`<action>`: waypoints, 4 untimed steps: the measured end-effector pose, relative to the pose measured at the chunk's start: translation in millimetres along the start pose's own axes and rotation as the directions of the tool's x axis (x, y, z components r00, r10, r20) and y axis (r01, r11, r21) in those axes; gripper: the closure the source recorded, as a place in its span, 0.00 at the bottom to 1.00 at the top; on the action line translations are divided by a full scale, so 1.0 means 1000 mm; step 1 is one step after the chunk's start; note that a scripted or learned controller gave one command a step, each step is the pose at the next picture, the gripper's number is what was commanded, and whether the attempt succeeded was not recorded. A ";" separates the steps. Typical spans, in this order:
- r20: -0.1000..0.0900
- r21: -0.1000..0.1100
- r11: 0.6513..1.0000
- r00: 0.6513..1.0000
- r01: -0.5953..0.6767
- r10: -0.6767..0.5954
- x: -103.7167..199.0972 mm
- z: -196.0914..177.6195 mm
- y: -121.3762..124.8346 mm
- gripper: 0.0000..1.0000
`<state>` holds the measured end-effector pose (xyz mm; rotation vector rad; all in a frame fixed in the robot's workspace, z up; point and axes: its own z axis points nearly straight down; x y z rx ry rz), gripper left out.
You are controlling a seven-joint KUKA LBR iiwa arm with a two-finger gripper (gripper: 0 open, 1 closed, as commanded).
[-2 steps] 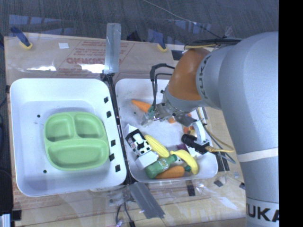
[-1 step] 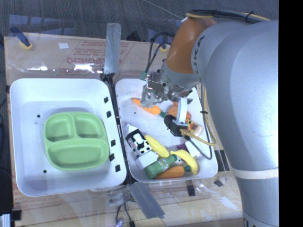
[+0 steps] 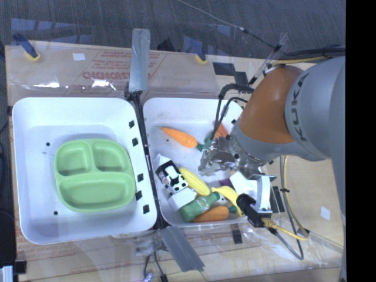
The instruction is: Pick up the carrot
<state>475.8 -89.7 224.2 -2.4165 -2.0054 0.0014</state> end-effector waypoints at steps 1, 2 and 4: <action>-0.001 -0.007 1.000 1.000 0.001 -0.001 -0.020 0.116 0.015 1.00; 0.002 -0.002 0.972 0.972 0.233 -0.233 -0.098 0.115 0.026 1.00; -0.002 -0.002 0.963 0.963 0.269 -0.269 -0.026 0.108 0.072 0.00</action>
